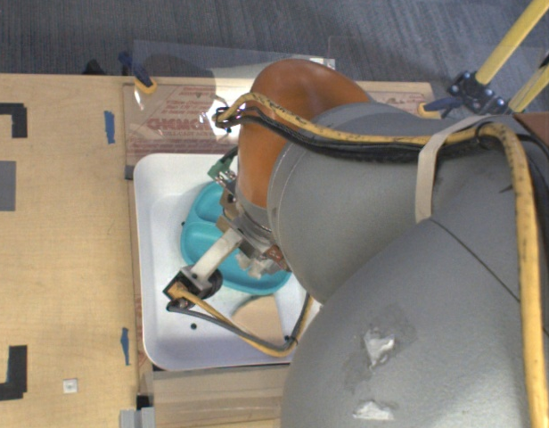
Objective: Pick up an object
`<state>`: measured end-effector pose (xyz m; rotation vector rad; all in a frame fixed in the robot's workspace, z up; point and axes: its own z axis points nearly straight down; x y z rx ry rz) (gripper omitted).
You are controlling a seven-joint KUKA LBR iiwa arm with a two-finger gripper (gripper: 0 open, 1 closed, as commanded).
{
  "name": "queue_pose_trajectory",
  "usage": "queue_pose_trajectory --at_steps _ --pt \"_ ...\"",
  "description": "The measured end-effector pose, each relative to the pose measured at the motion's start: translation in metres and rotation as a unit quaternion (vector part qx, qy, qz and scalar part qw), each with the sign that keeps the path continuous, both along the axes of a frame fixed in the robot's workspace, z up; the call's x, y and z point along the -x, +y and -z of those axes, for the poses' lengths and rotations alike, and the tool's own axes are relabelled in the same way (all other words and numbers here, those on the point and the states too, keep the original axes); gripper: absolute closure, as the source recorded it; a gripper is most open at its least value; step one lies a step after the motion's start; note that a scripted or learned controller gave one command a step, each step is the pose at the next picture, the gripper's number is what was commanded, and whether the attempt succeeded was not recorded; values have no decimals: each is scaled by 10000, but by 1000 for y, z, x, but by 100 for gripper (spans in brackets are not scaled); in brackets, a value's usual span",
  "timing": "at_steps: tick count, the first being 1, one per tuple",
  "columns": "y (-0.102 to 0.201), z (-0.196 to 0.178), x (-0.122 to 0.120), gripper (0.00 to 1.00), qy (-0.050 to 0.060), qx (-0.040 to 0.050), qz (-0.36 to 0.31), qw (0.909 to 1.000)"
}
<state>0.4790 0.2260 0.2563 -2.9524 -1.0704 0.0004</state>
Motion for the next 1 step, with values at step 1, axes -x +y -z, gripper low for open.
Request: queue_pose_trajectory --at_steps 1 --pt "-11 41 0 100 1 9 2437 9698"
